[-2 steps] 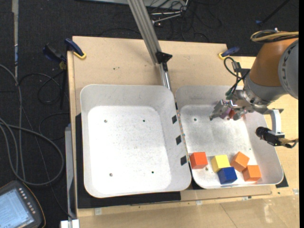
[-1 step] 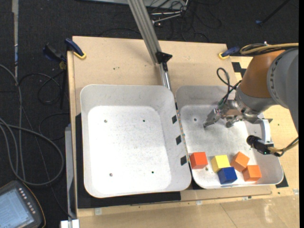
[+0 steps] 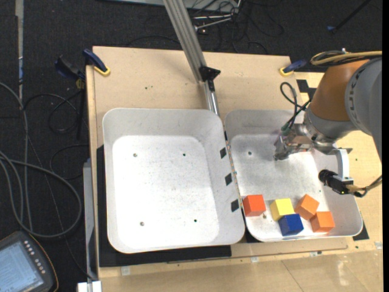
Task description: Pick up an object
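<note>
The arm [image 3: 349, 96] reaches in from the right, and its gripper [image 3: 284, 148] hangs over the upper part of the right bin [image 3: 255, 123], above bare floor and well apart from anything it could pick. Whether the hand is released or clenched I cannot tell — it is small and dark from this angle — though nothing is visible in it. The candidates sit clustered along the near edge of that bin: an orange block [image 3: 254, 205] furthest left, a yellow block [image 3: 282, 208] beside it, a blue block [image 3: 291, 224] just in front of the yellow and apparently touching it, then two more orange ones — a tilted block [image 3: 308, 205] and a low block [image 3: 322, 221] close to the bin's rim. The left bin [image 3: 161, 175] holds none of them. They look like small rigid cubes, probably light wood or plastic, with flat smooth faces; they should not deform or break, but a grip on a corner or edge could let one twist or pop out. The best hold would be square across two opposite flat faces. The leftmost orange block seems the easiest target, since it has open space on its left and front, while the blue and yellow pair leave little room between them and the low block is crowded by the wall.
</note>
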Robot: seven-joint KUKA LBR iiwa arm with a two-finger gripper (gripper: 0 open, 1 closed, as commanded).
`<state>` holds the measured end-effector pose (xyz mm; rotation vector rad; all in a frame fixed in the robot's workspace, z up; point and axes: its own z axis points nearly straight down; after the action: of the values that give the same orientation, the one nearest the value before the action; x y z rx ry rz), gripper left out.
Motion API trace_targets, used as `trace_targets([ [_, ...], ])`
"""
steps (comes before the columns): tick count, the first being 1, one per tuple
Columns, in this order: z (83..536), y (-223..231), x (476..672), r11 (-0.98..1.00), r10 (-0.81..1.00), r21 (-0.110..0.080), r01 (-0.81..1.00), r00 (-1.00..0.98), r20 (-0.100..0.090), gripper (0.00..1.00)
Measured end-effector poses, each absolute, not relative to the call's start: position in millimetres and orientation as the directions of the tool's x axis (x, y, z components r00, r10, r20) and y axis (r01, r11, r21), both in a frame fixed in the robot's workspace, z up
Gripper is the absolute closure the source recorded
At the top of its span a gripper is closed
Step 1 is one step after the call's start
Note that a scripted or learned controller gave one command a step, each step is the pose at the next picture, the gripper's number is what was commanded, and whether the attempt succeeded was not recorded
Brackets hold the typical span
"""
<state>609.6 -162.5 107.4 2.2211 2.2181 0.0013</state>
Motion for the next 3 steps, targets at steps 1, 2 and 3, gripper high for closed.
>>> trace_targets([
  [1,168,-171,613.9,-0.001,1.0,0.007,1.0,0.001,-0.003,1.0],
  [2,226,-161,616.6,0.003,1.0,0.008,1.0,-0.003,-0.002,1.0],
  [3,260,-161,618.1,0.003,1.0,0.006,1.0,-0.003,-0.002,1.0],
])
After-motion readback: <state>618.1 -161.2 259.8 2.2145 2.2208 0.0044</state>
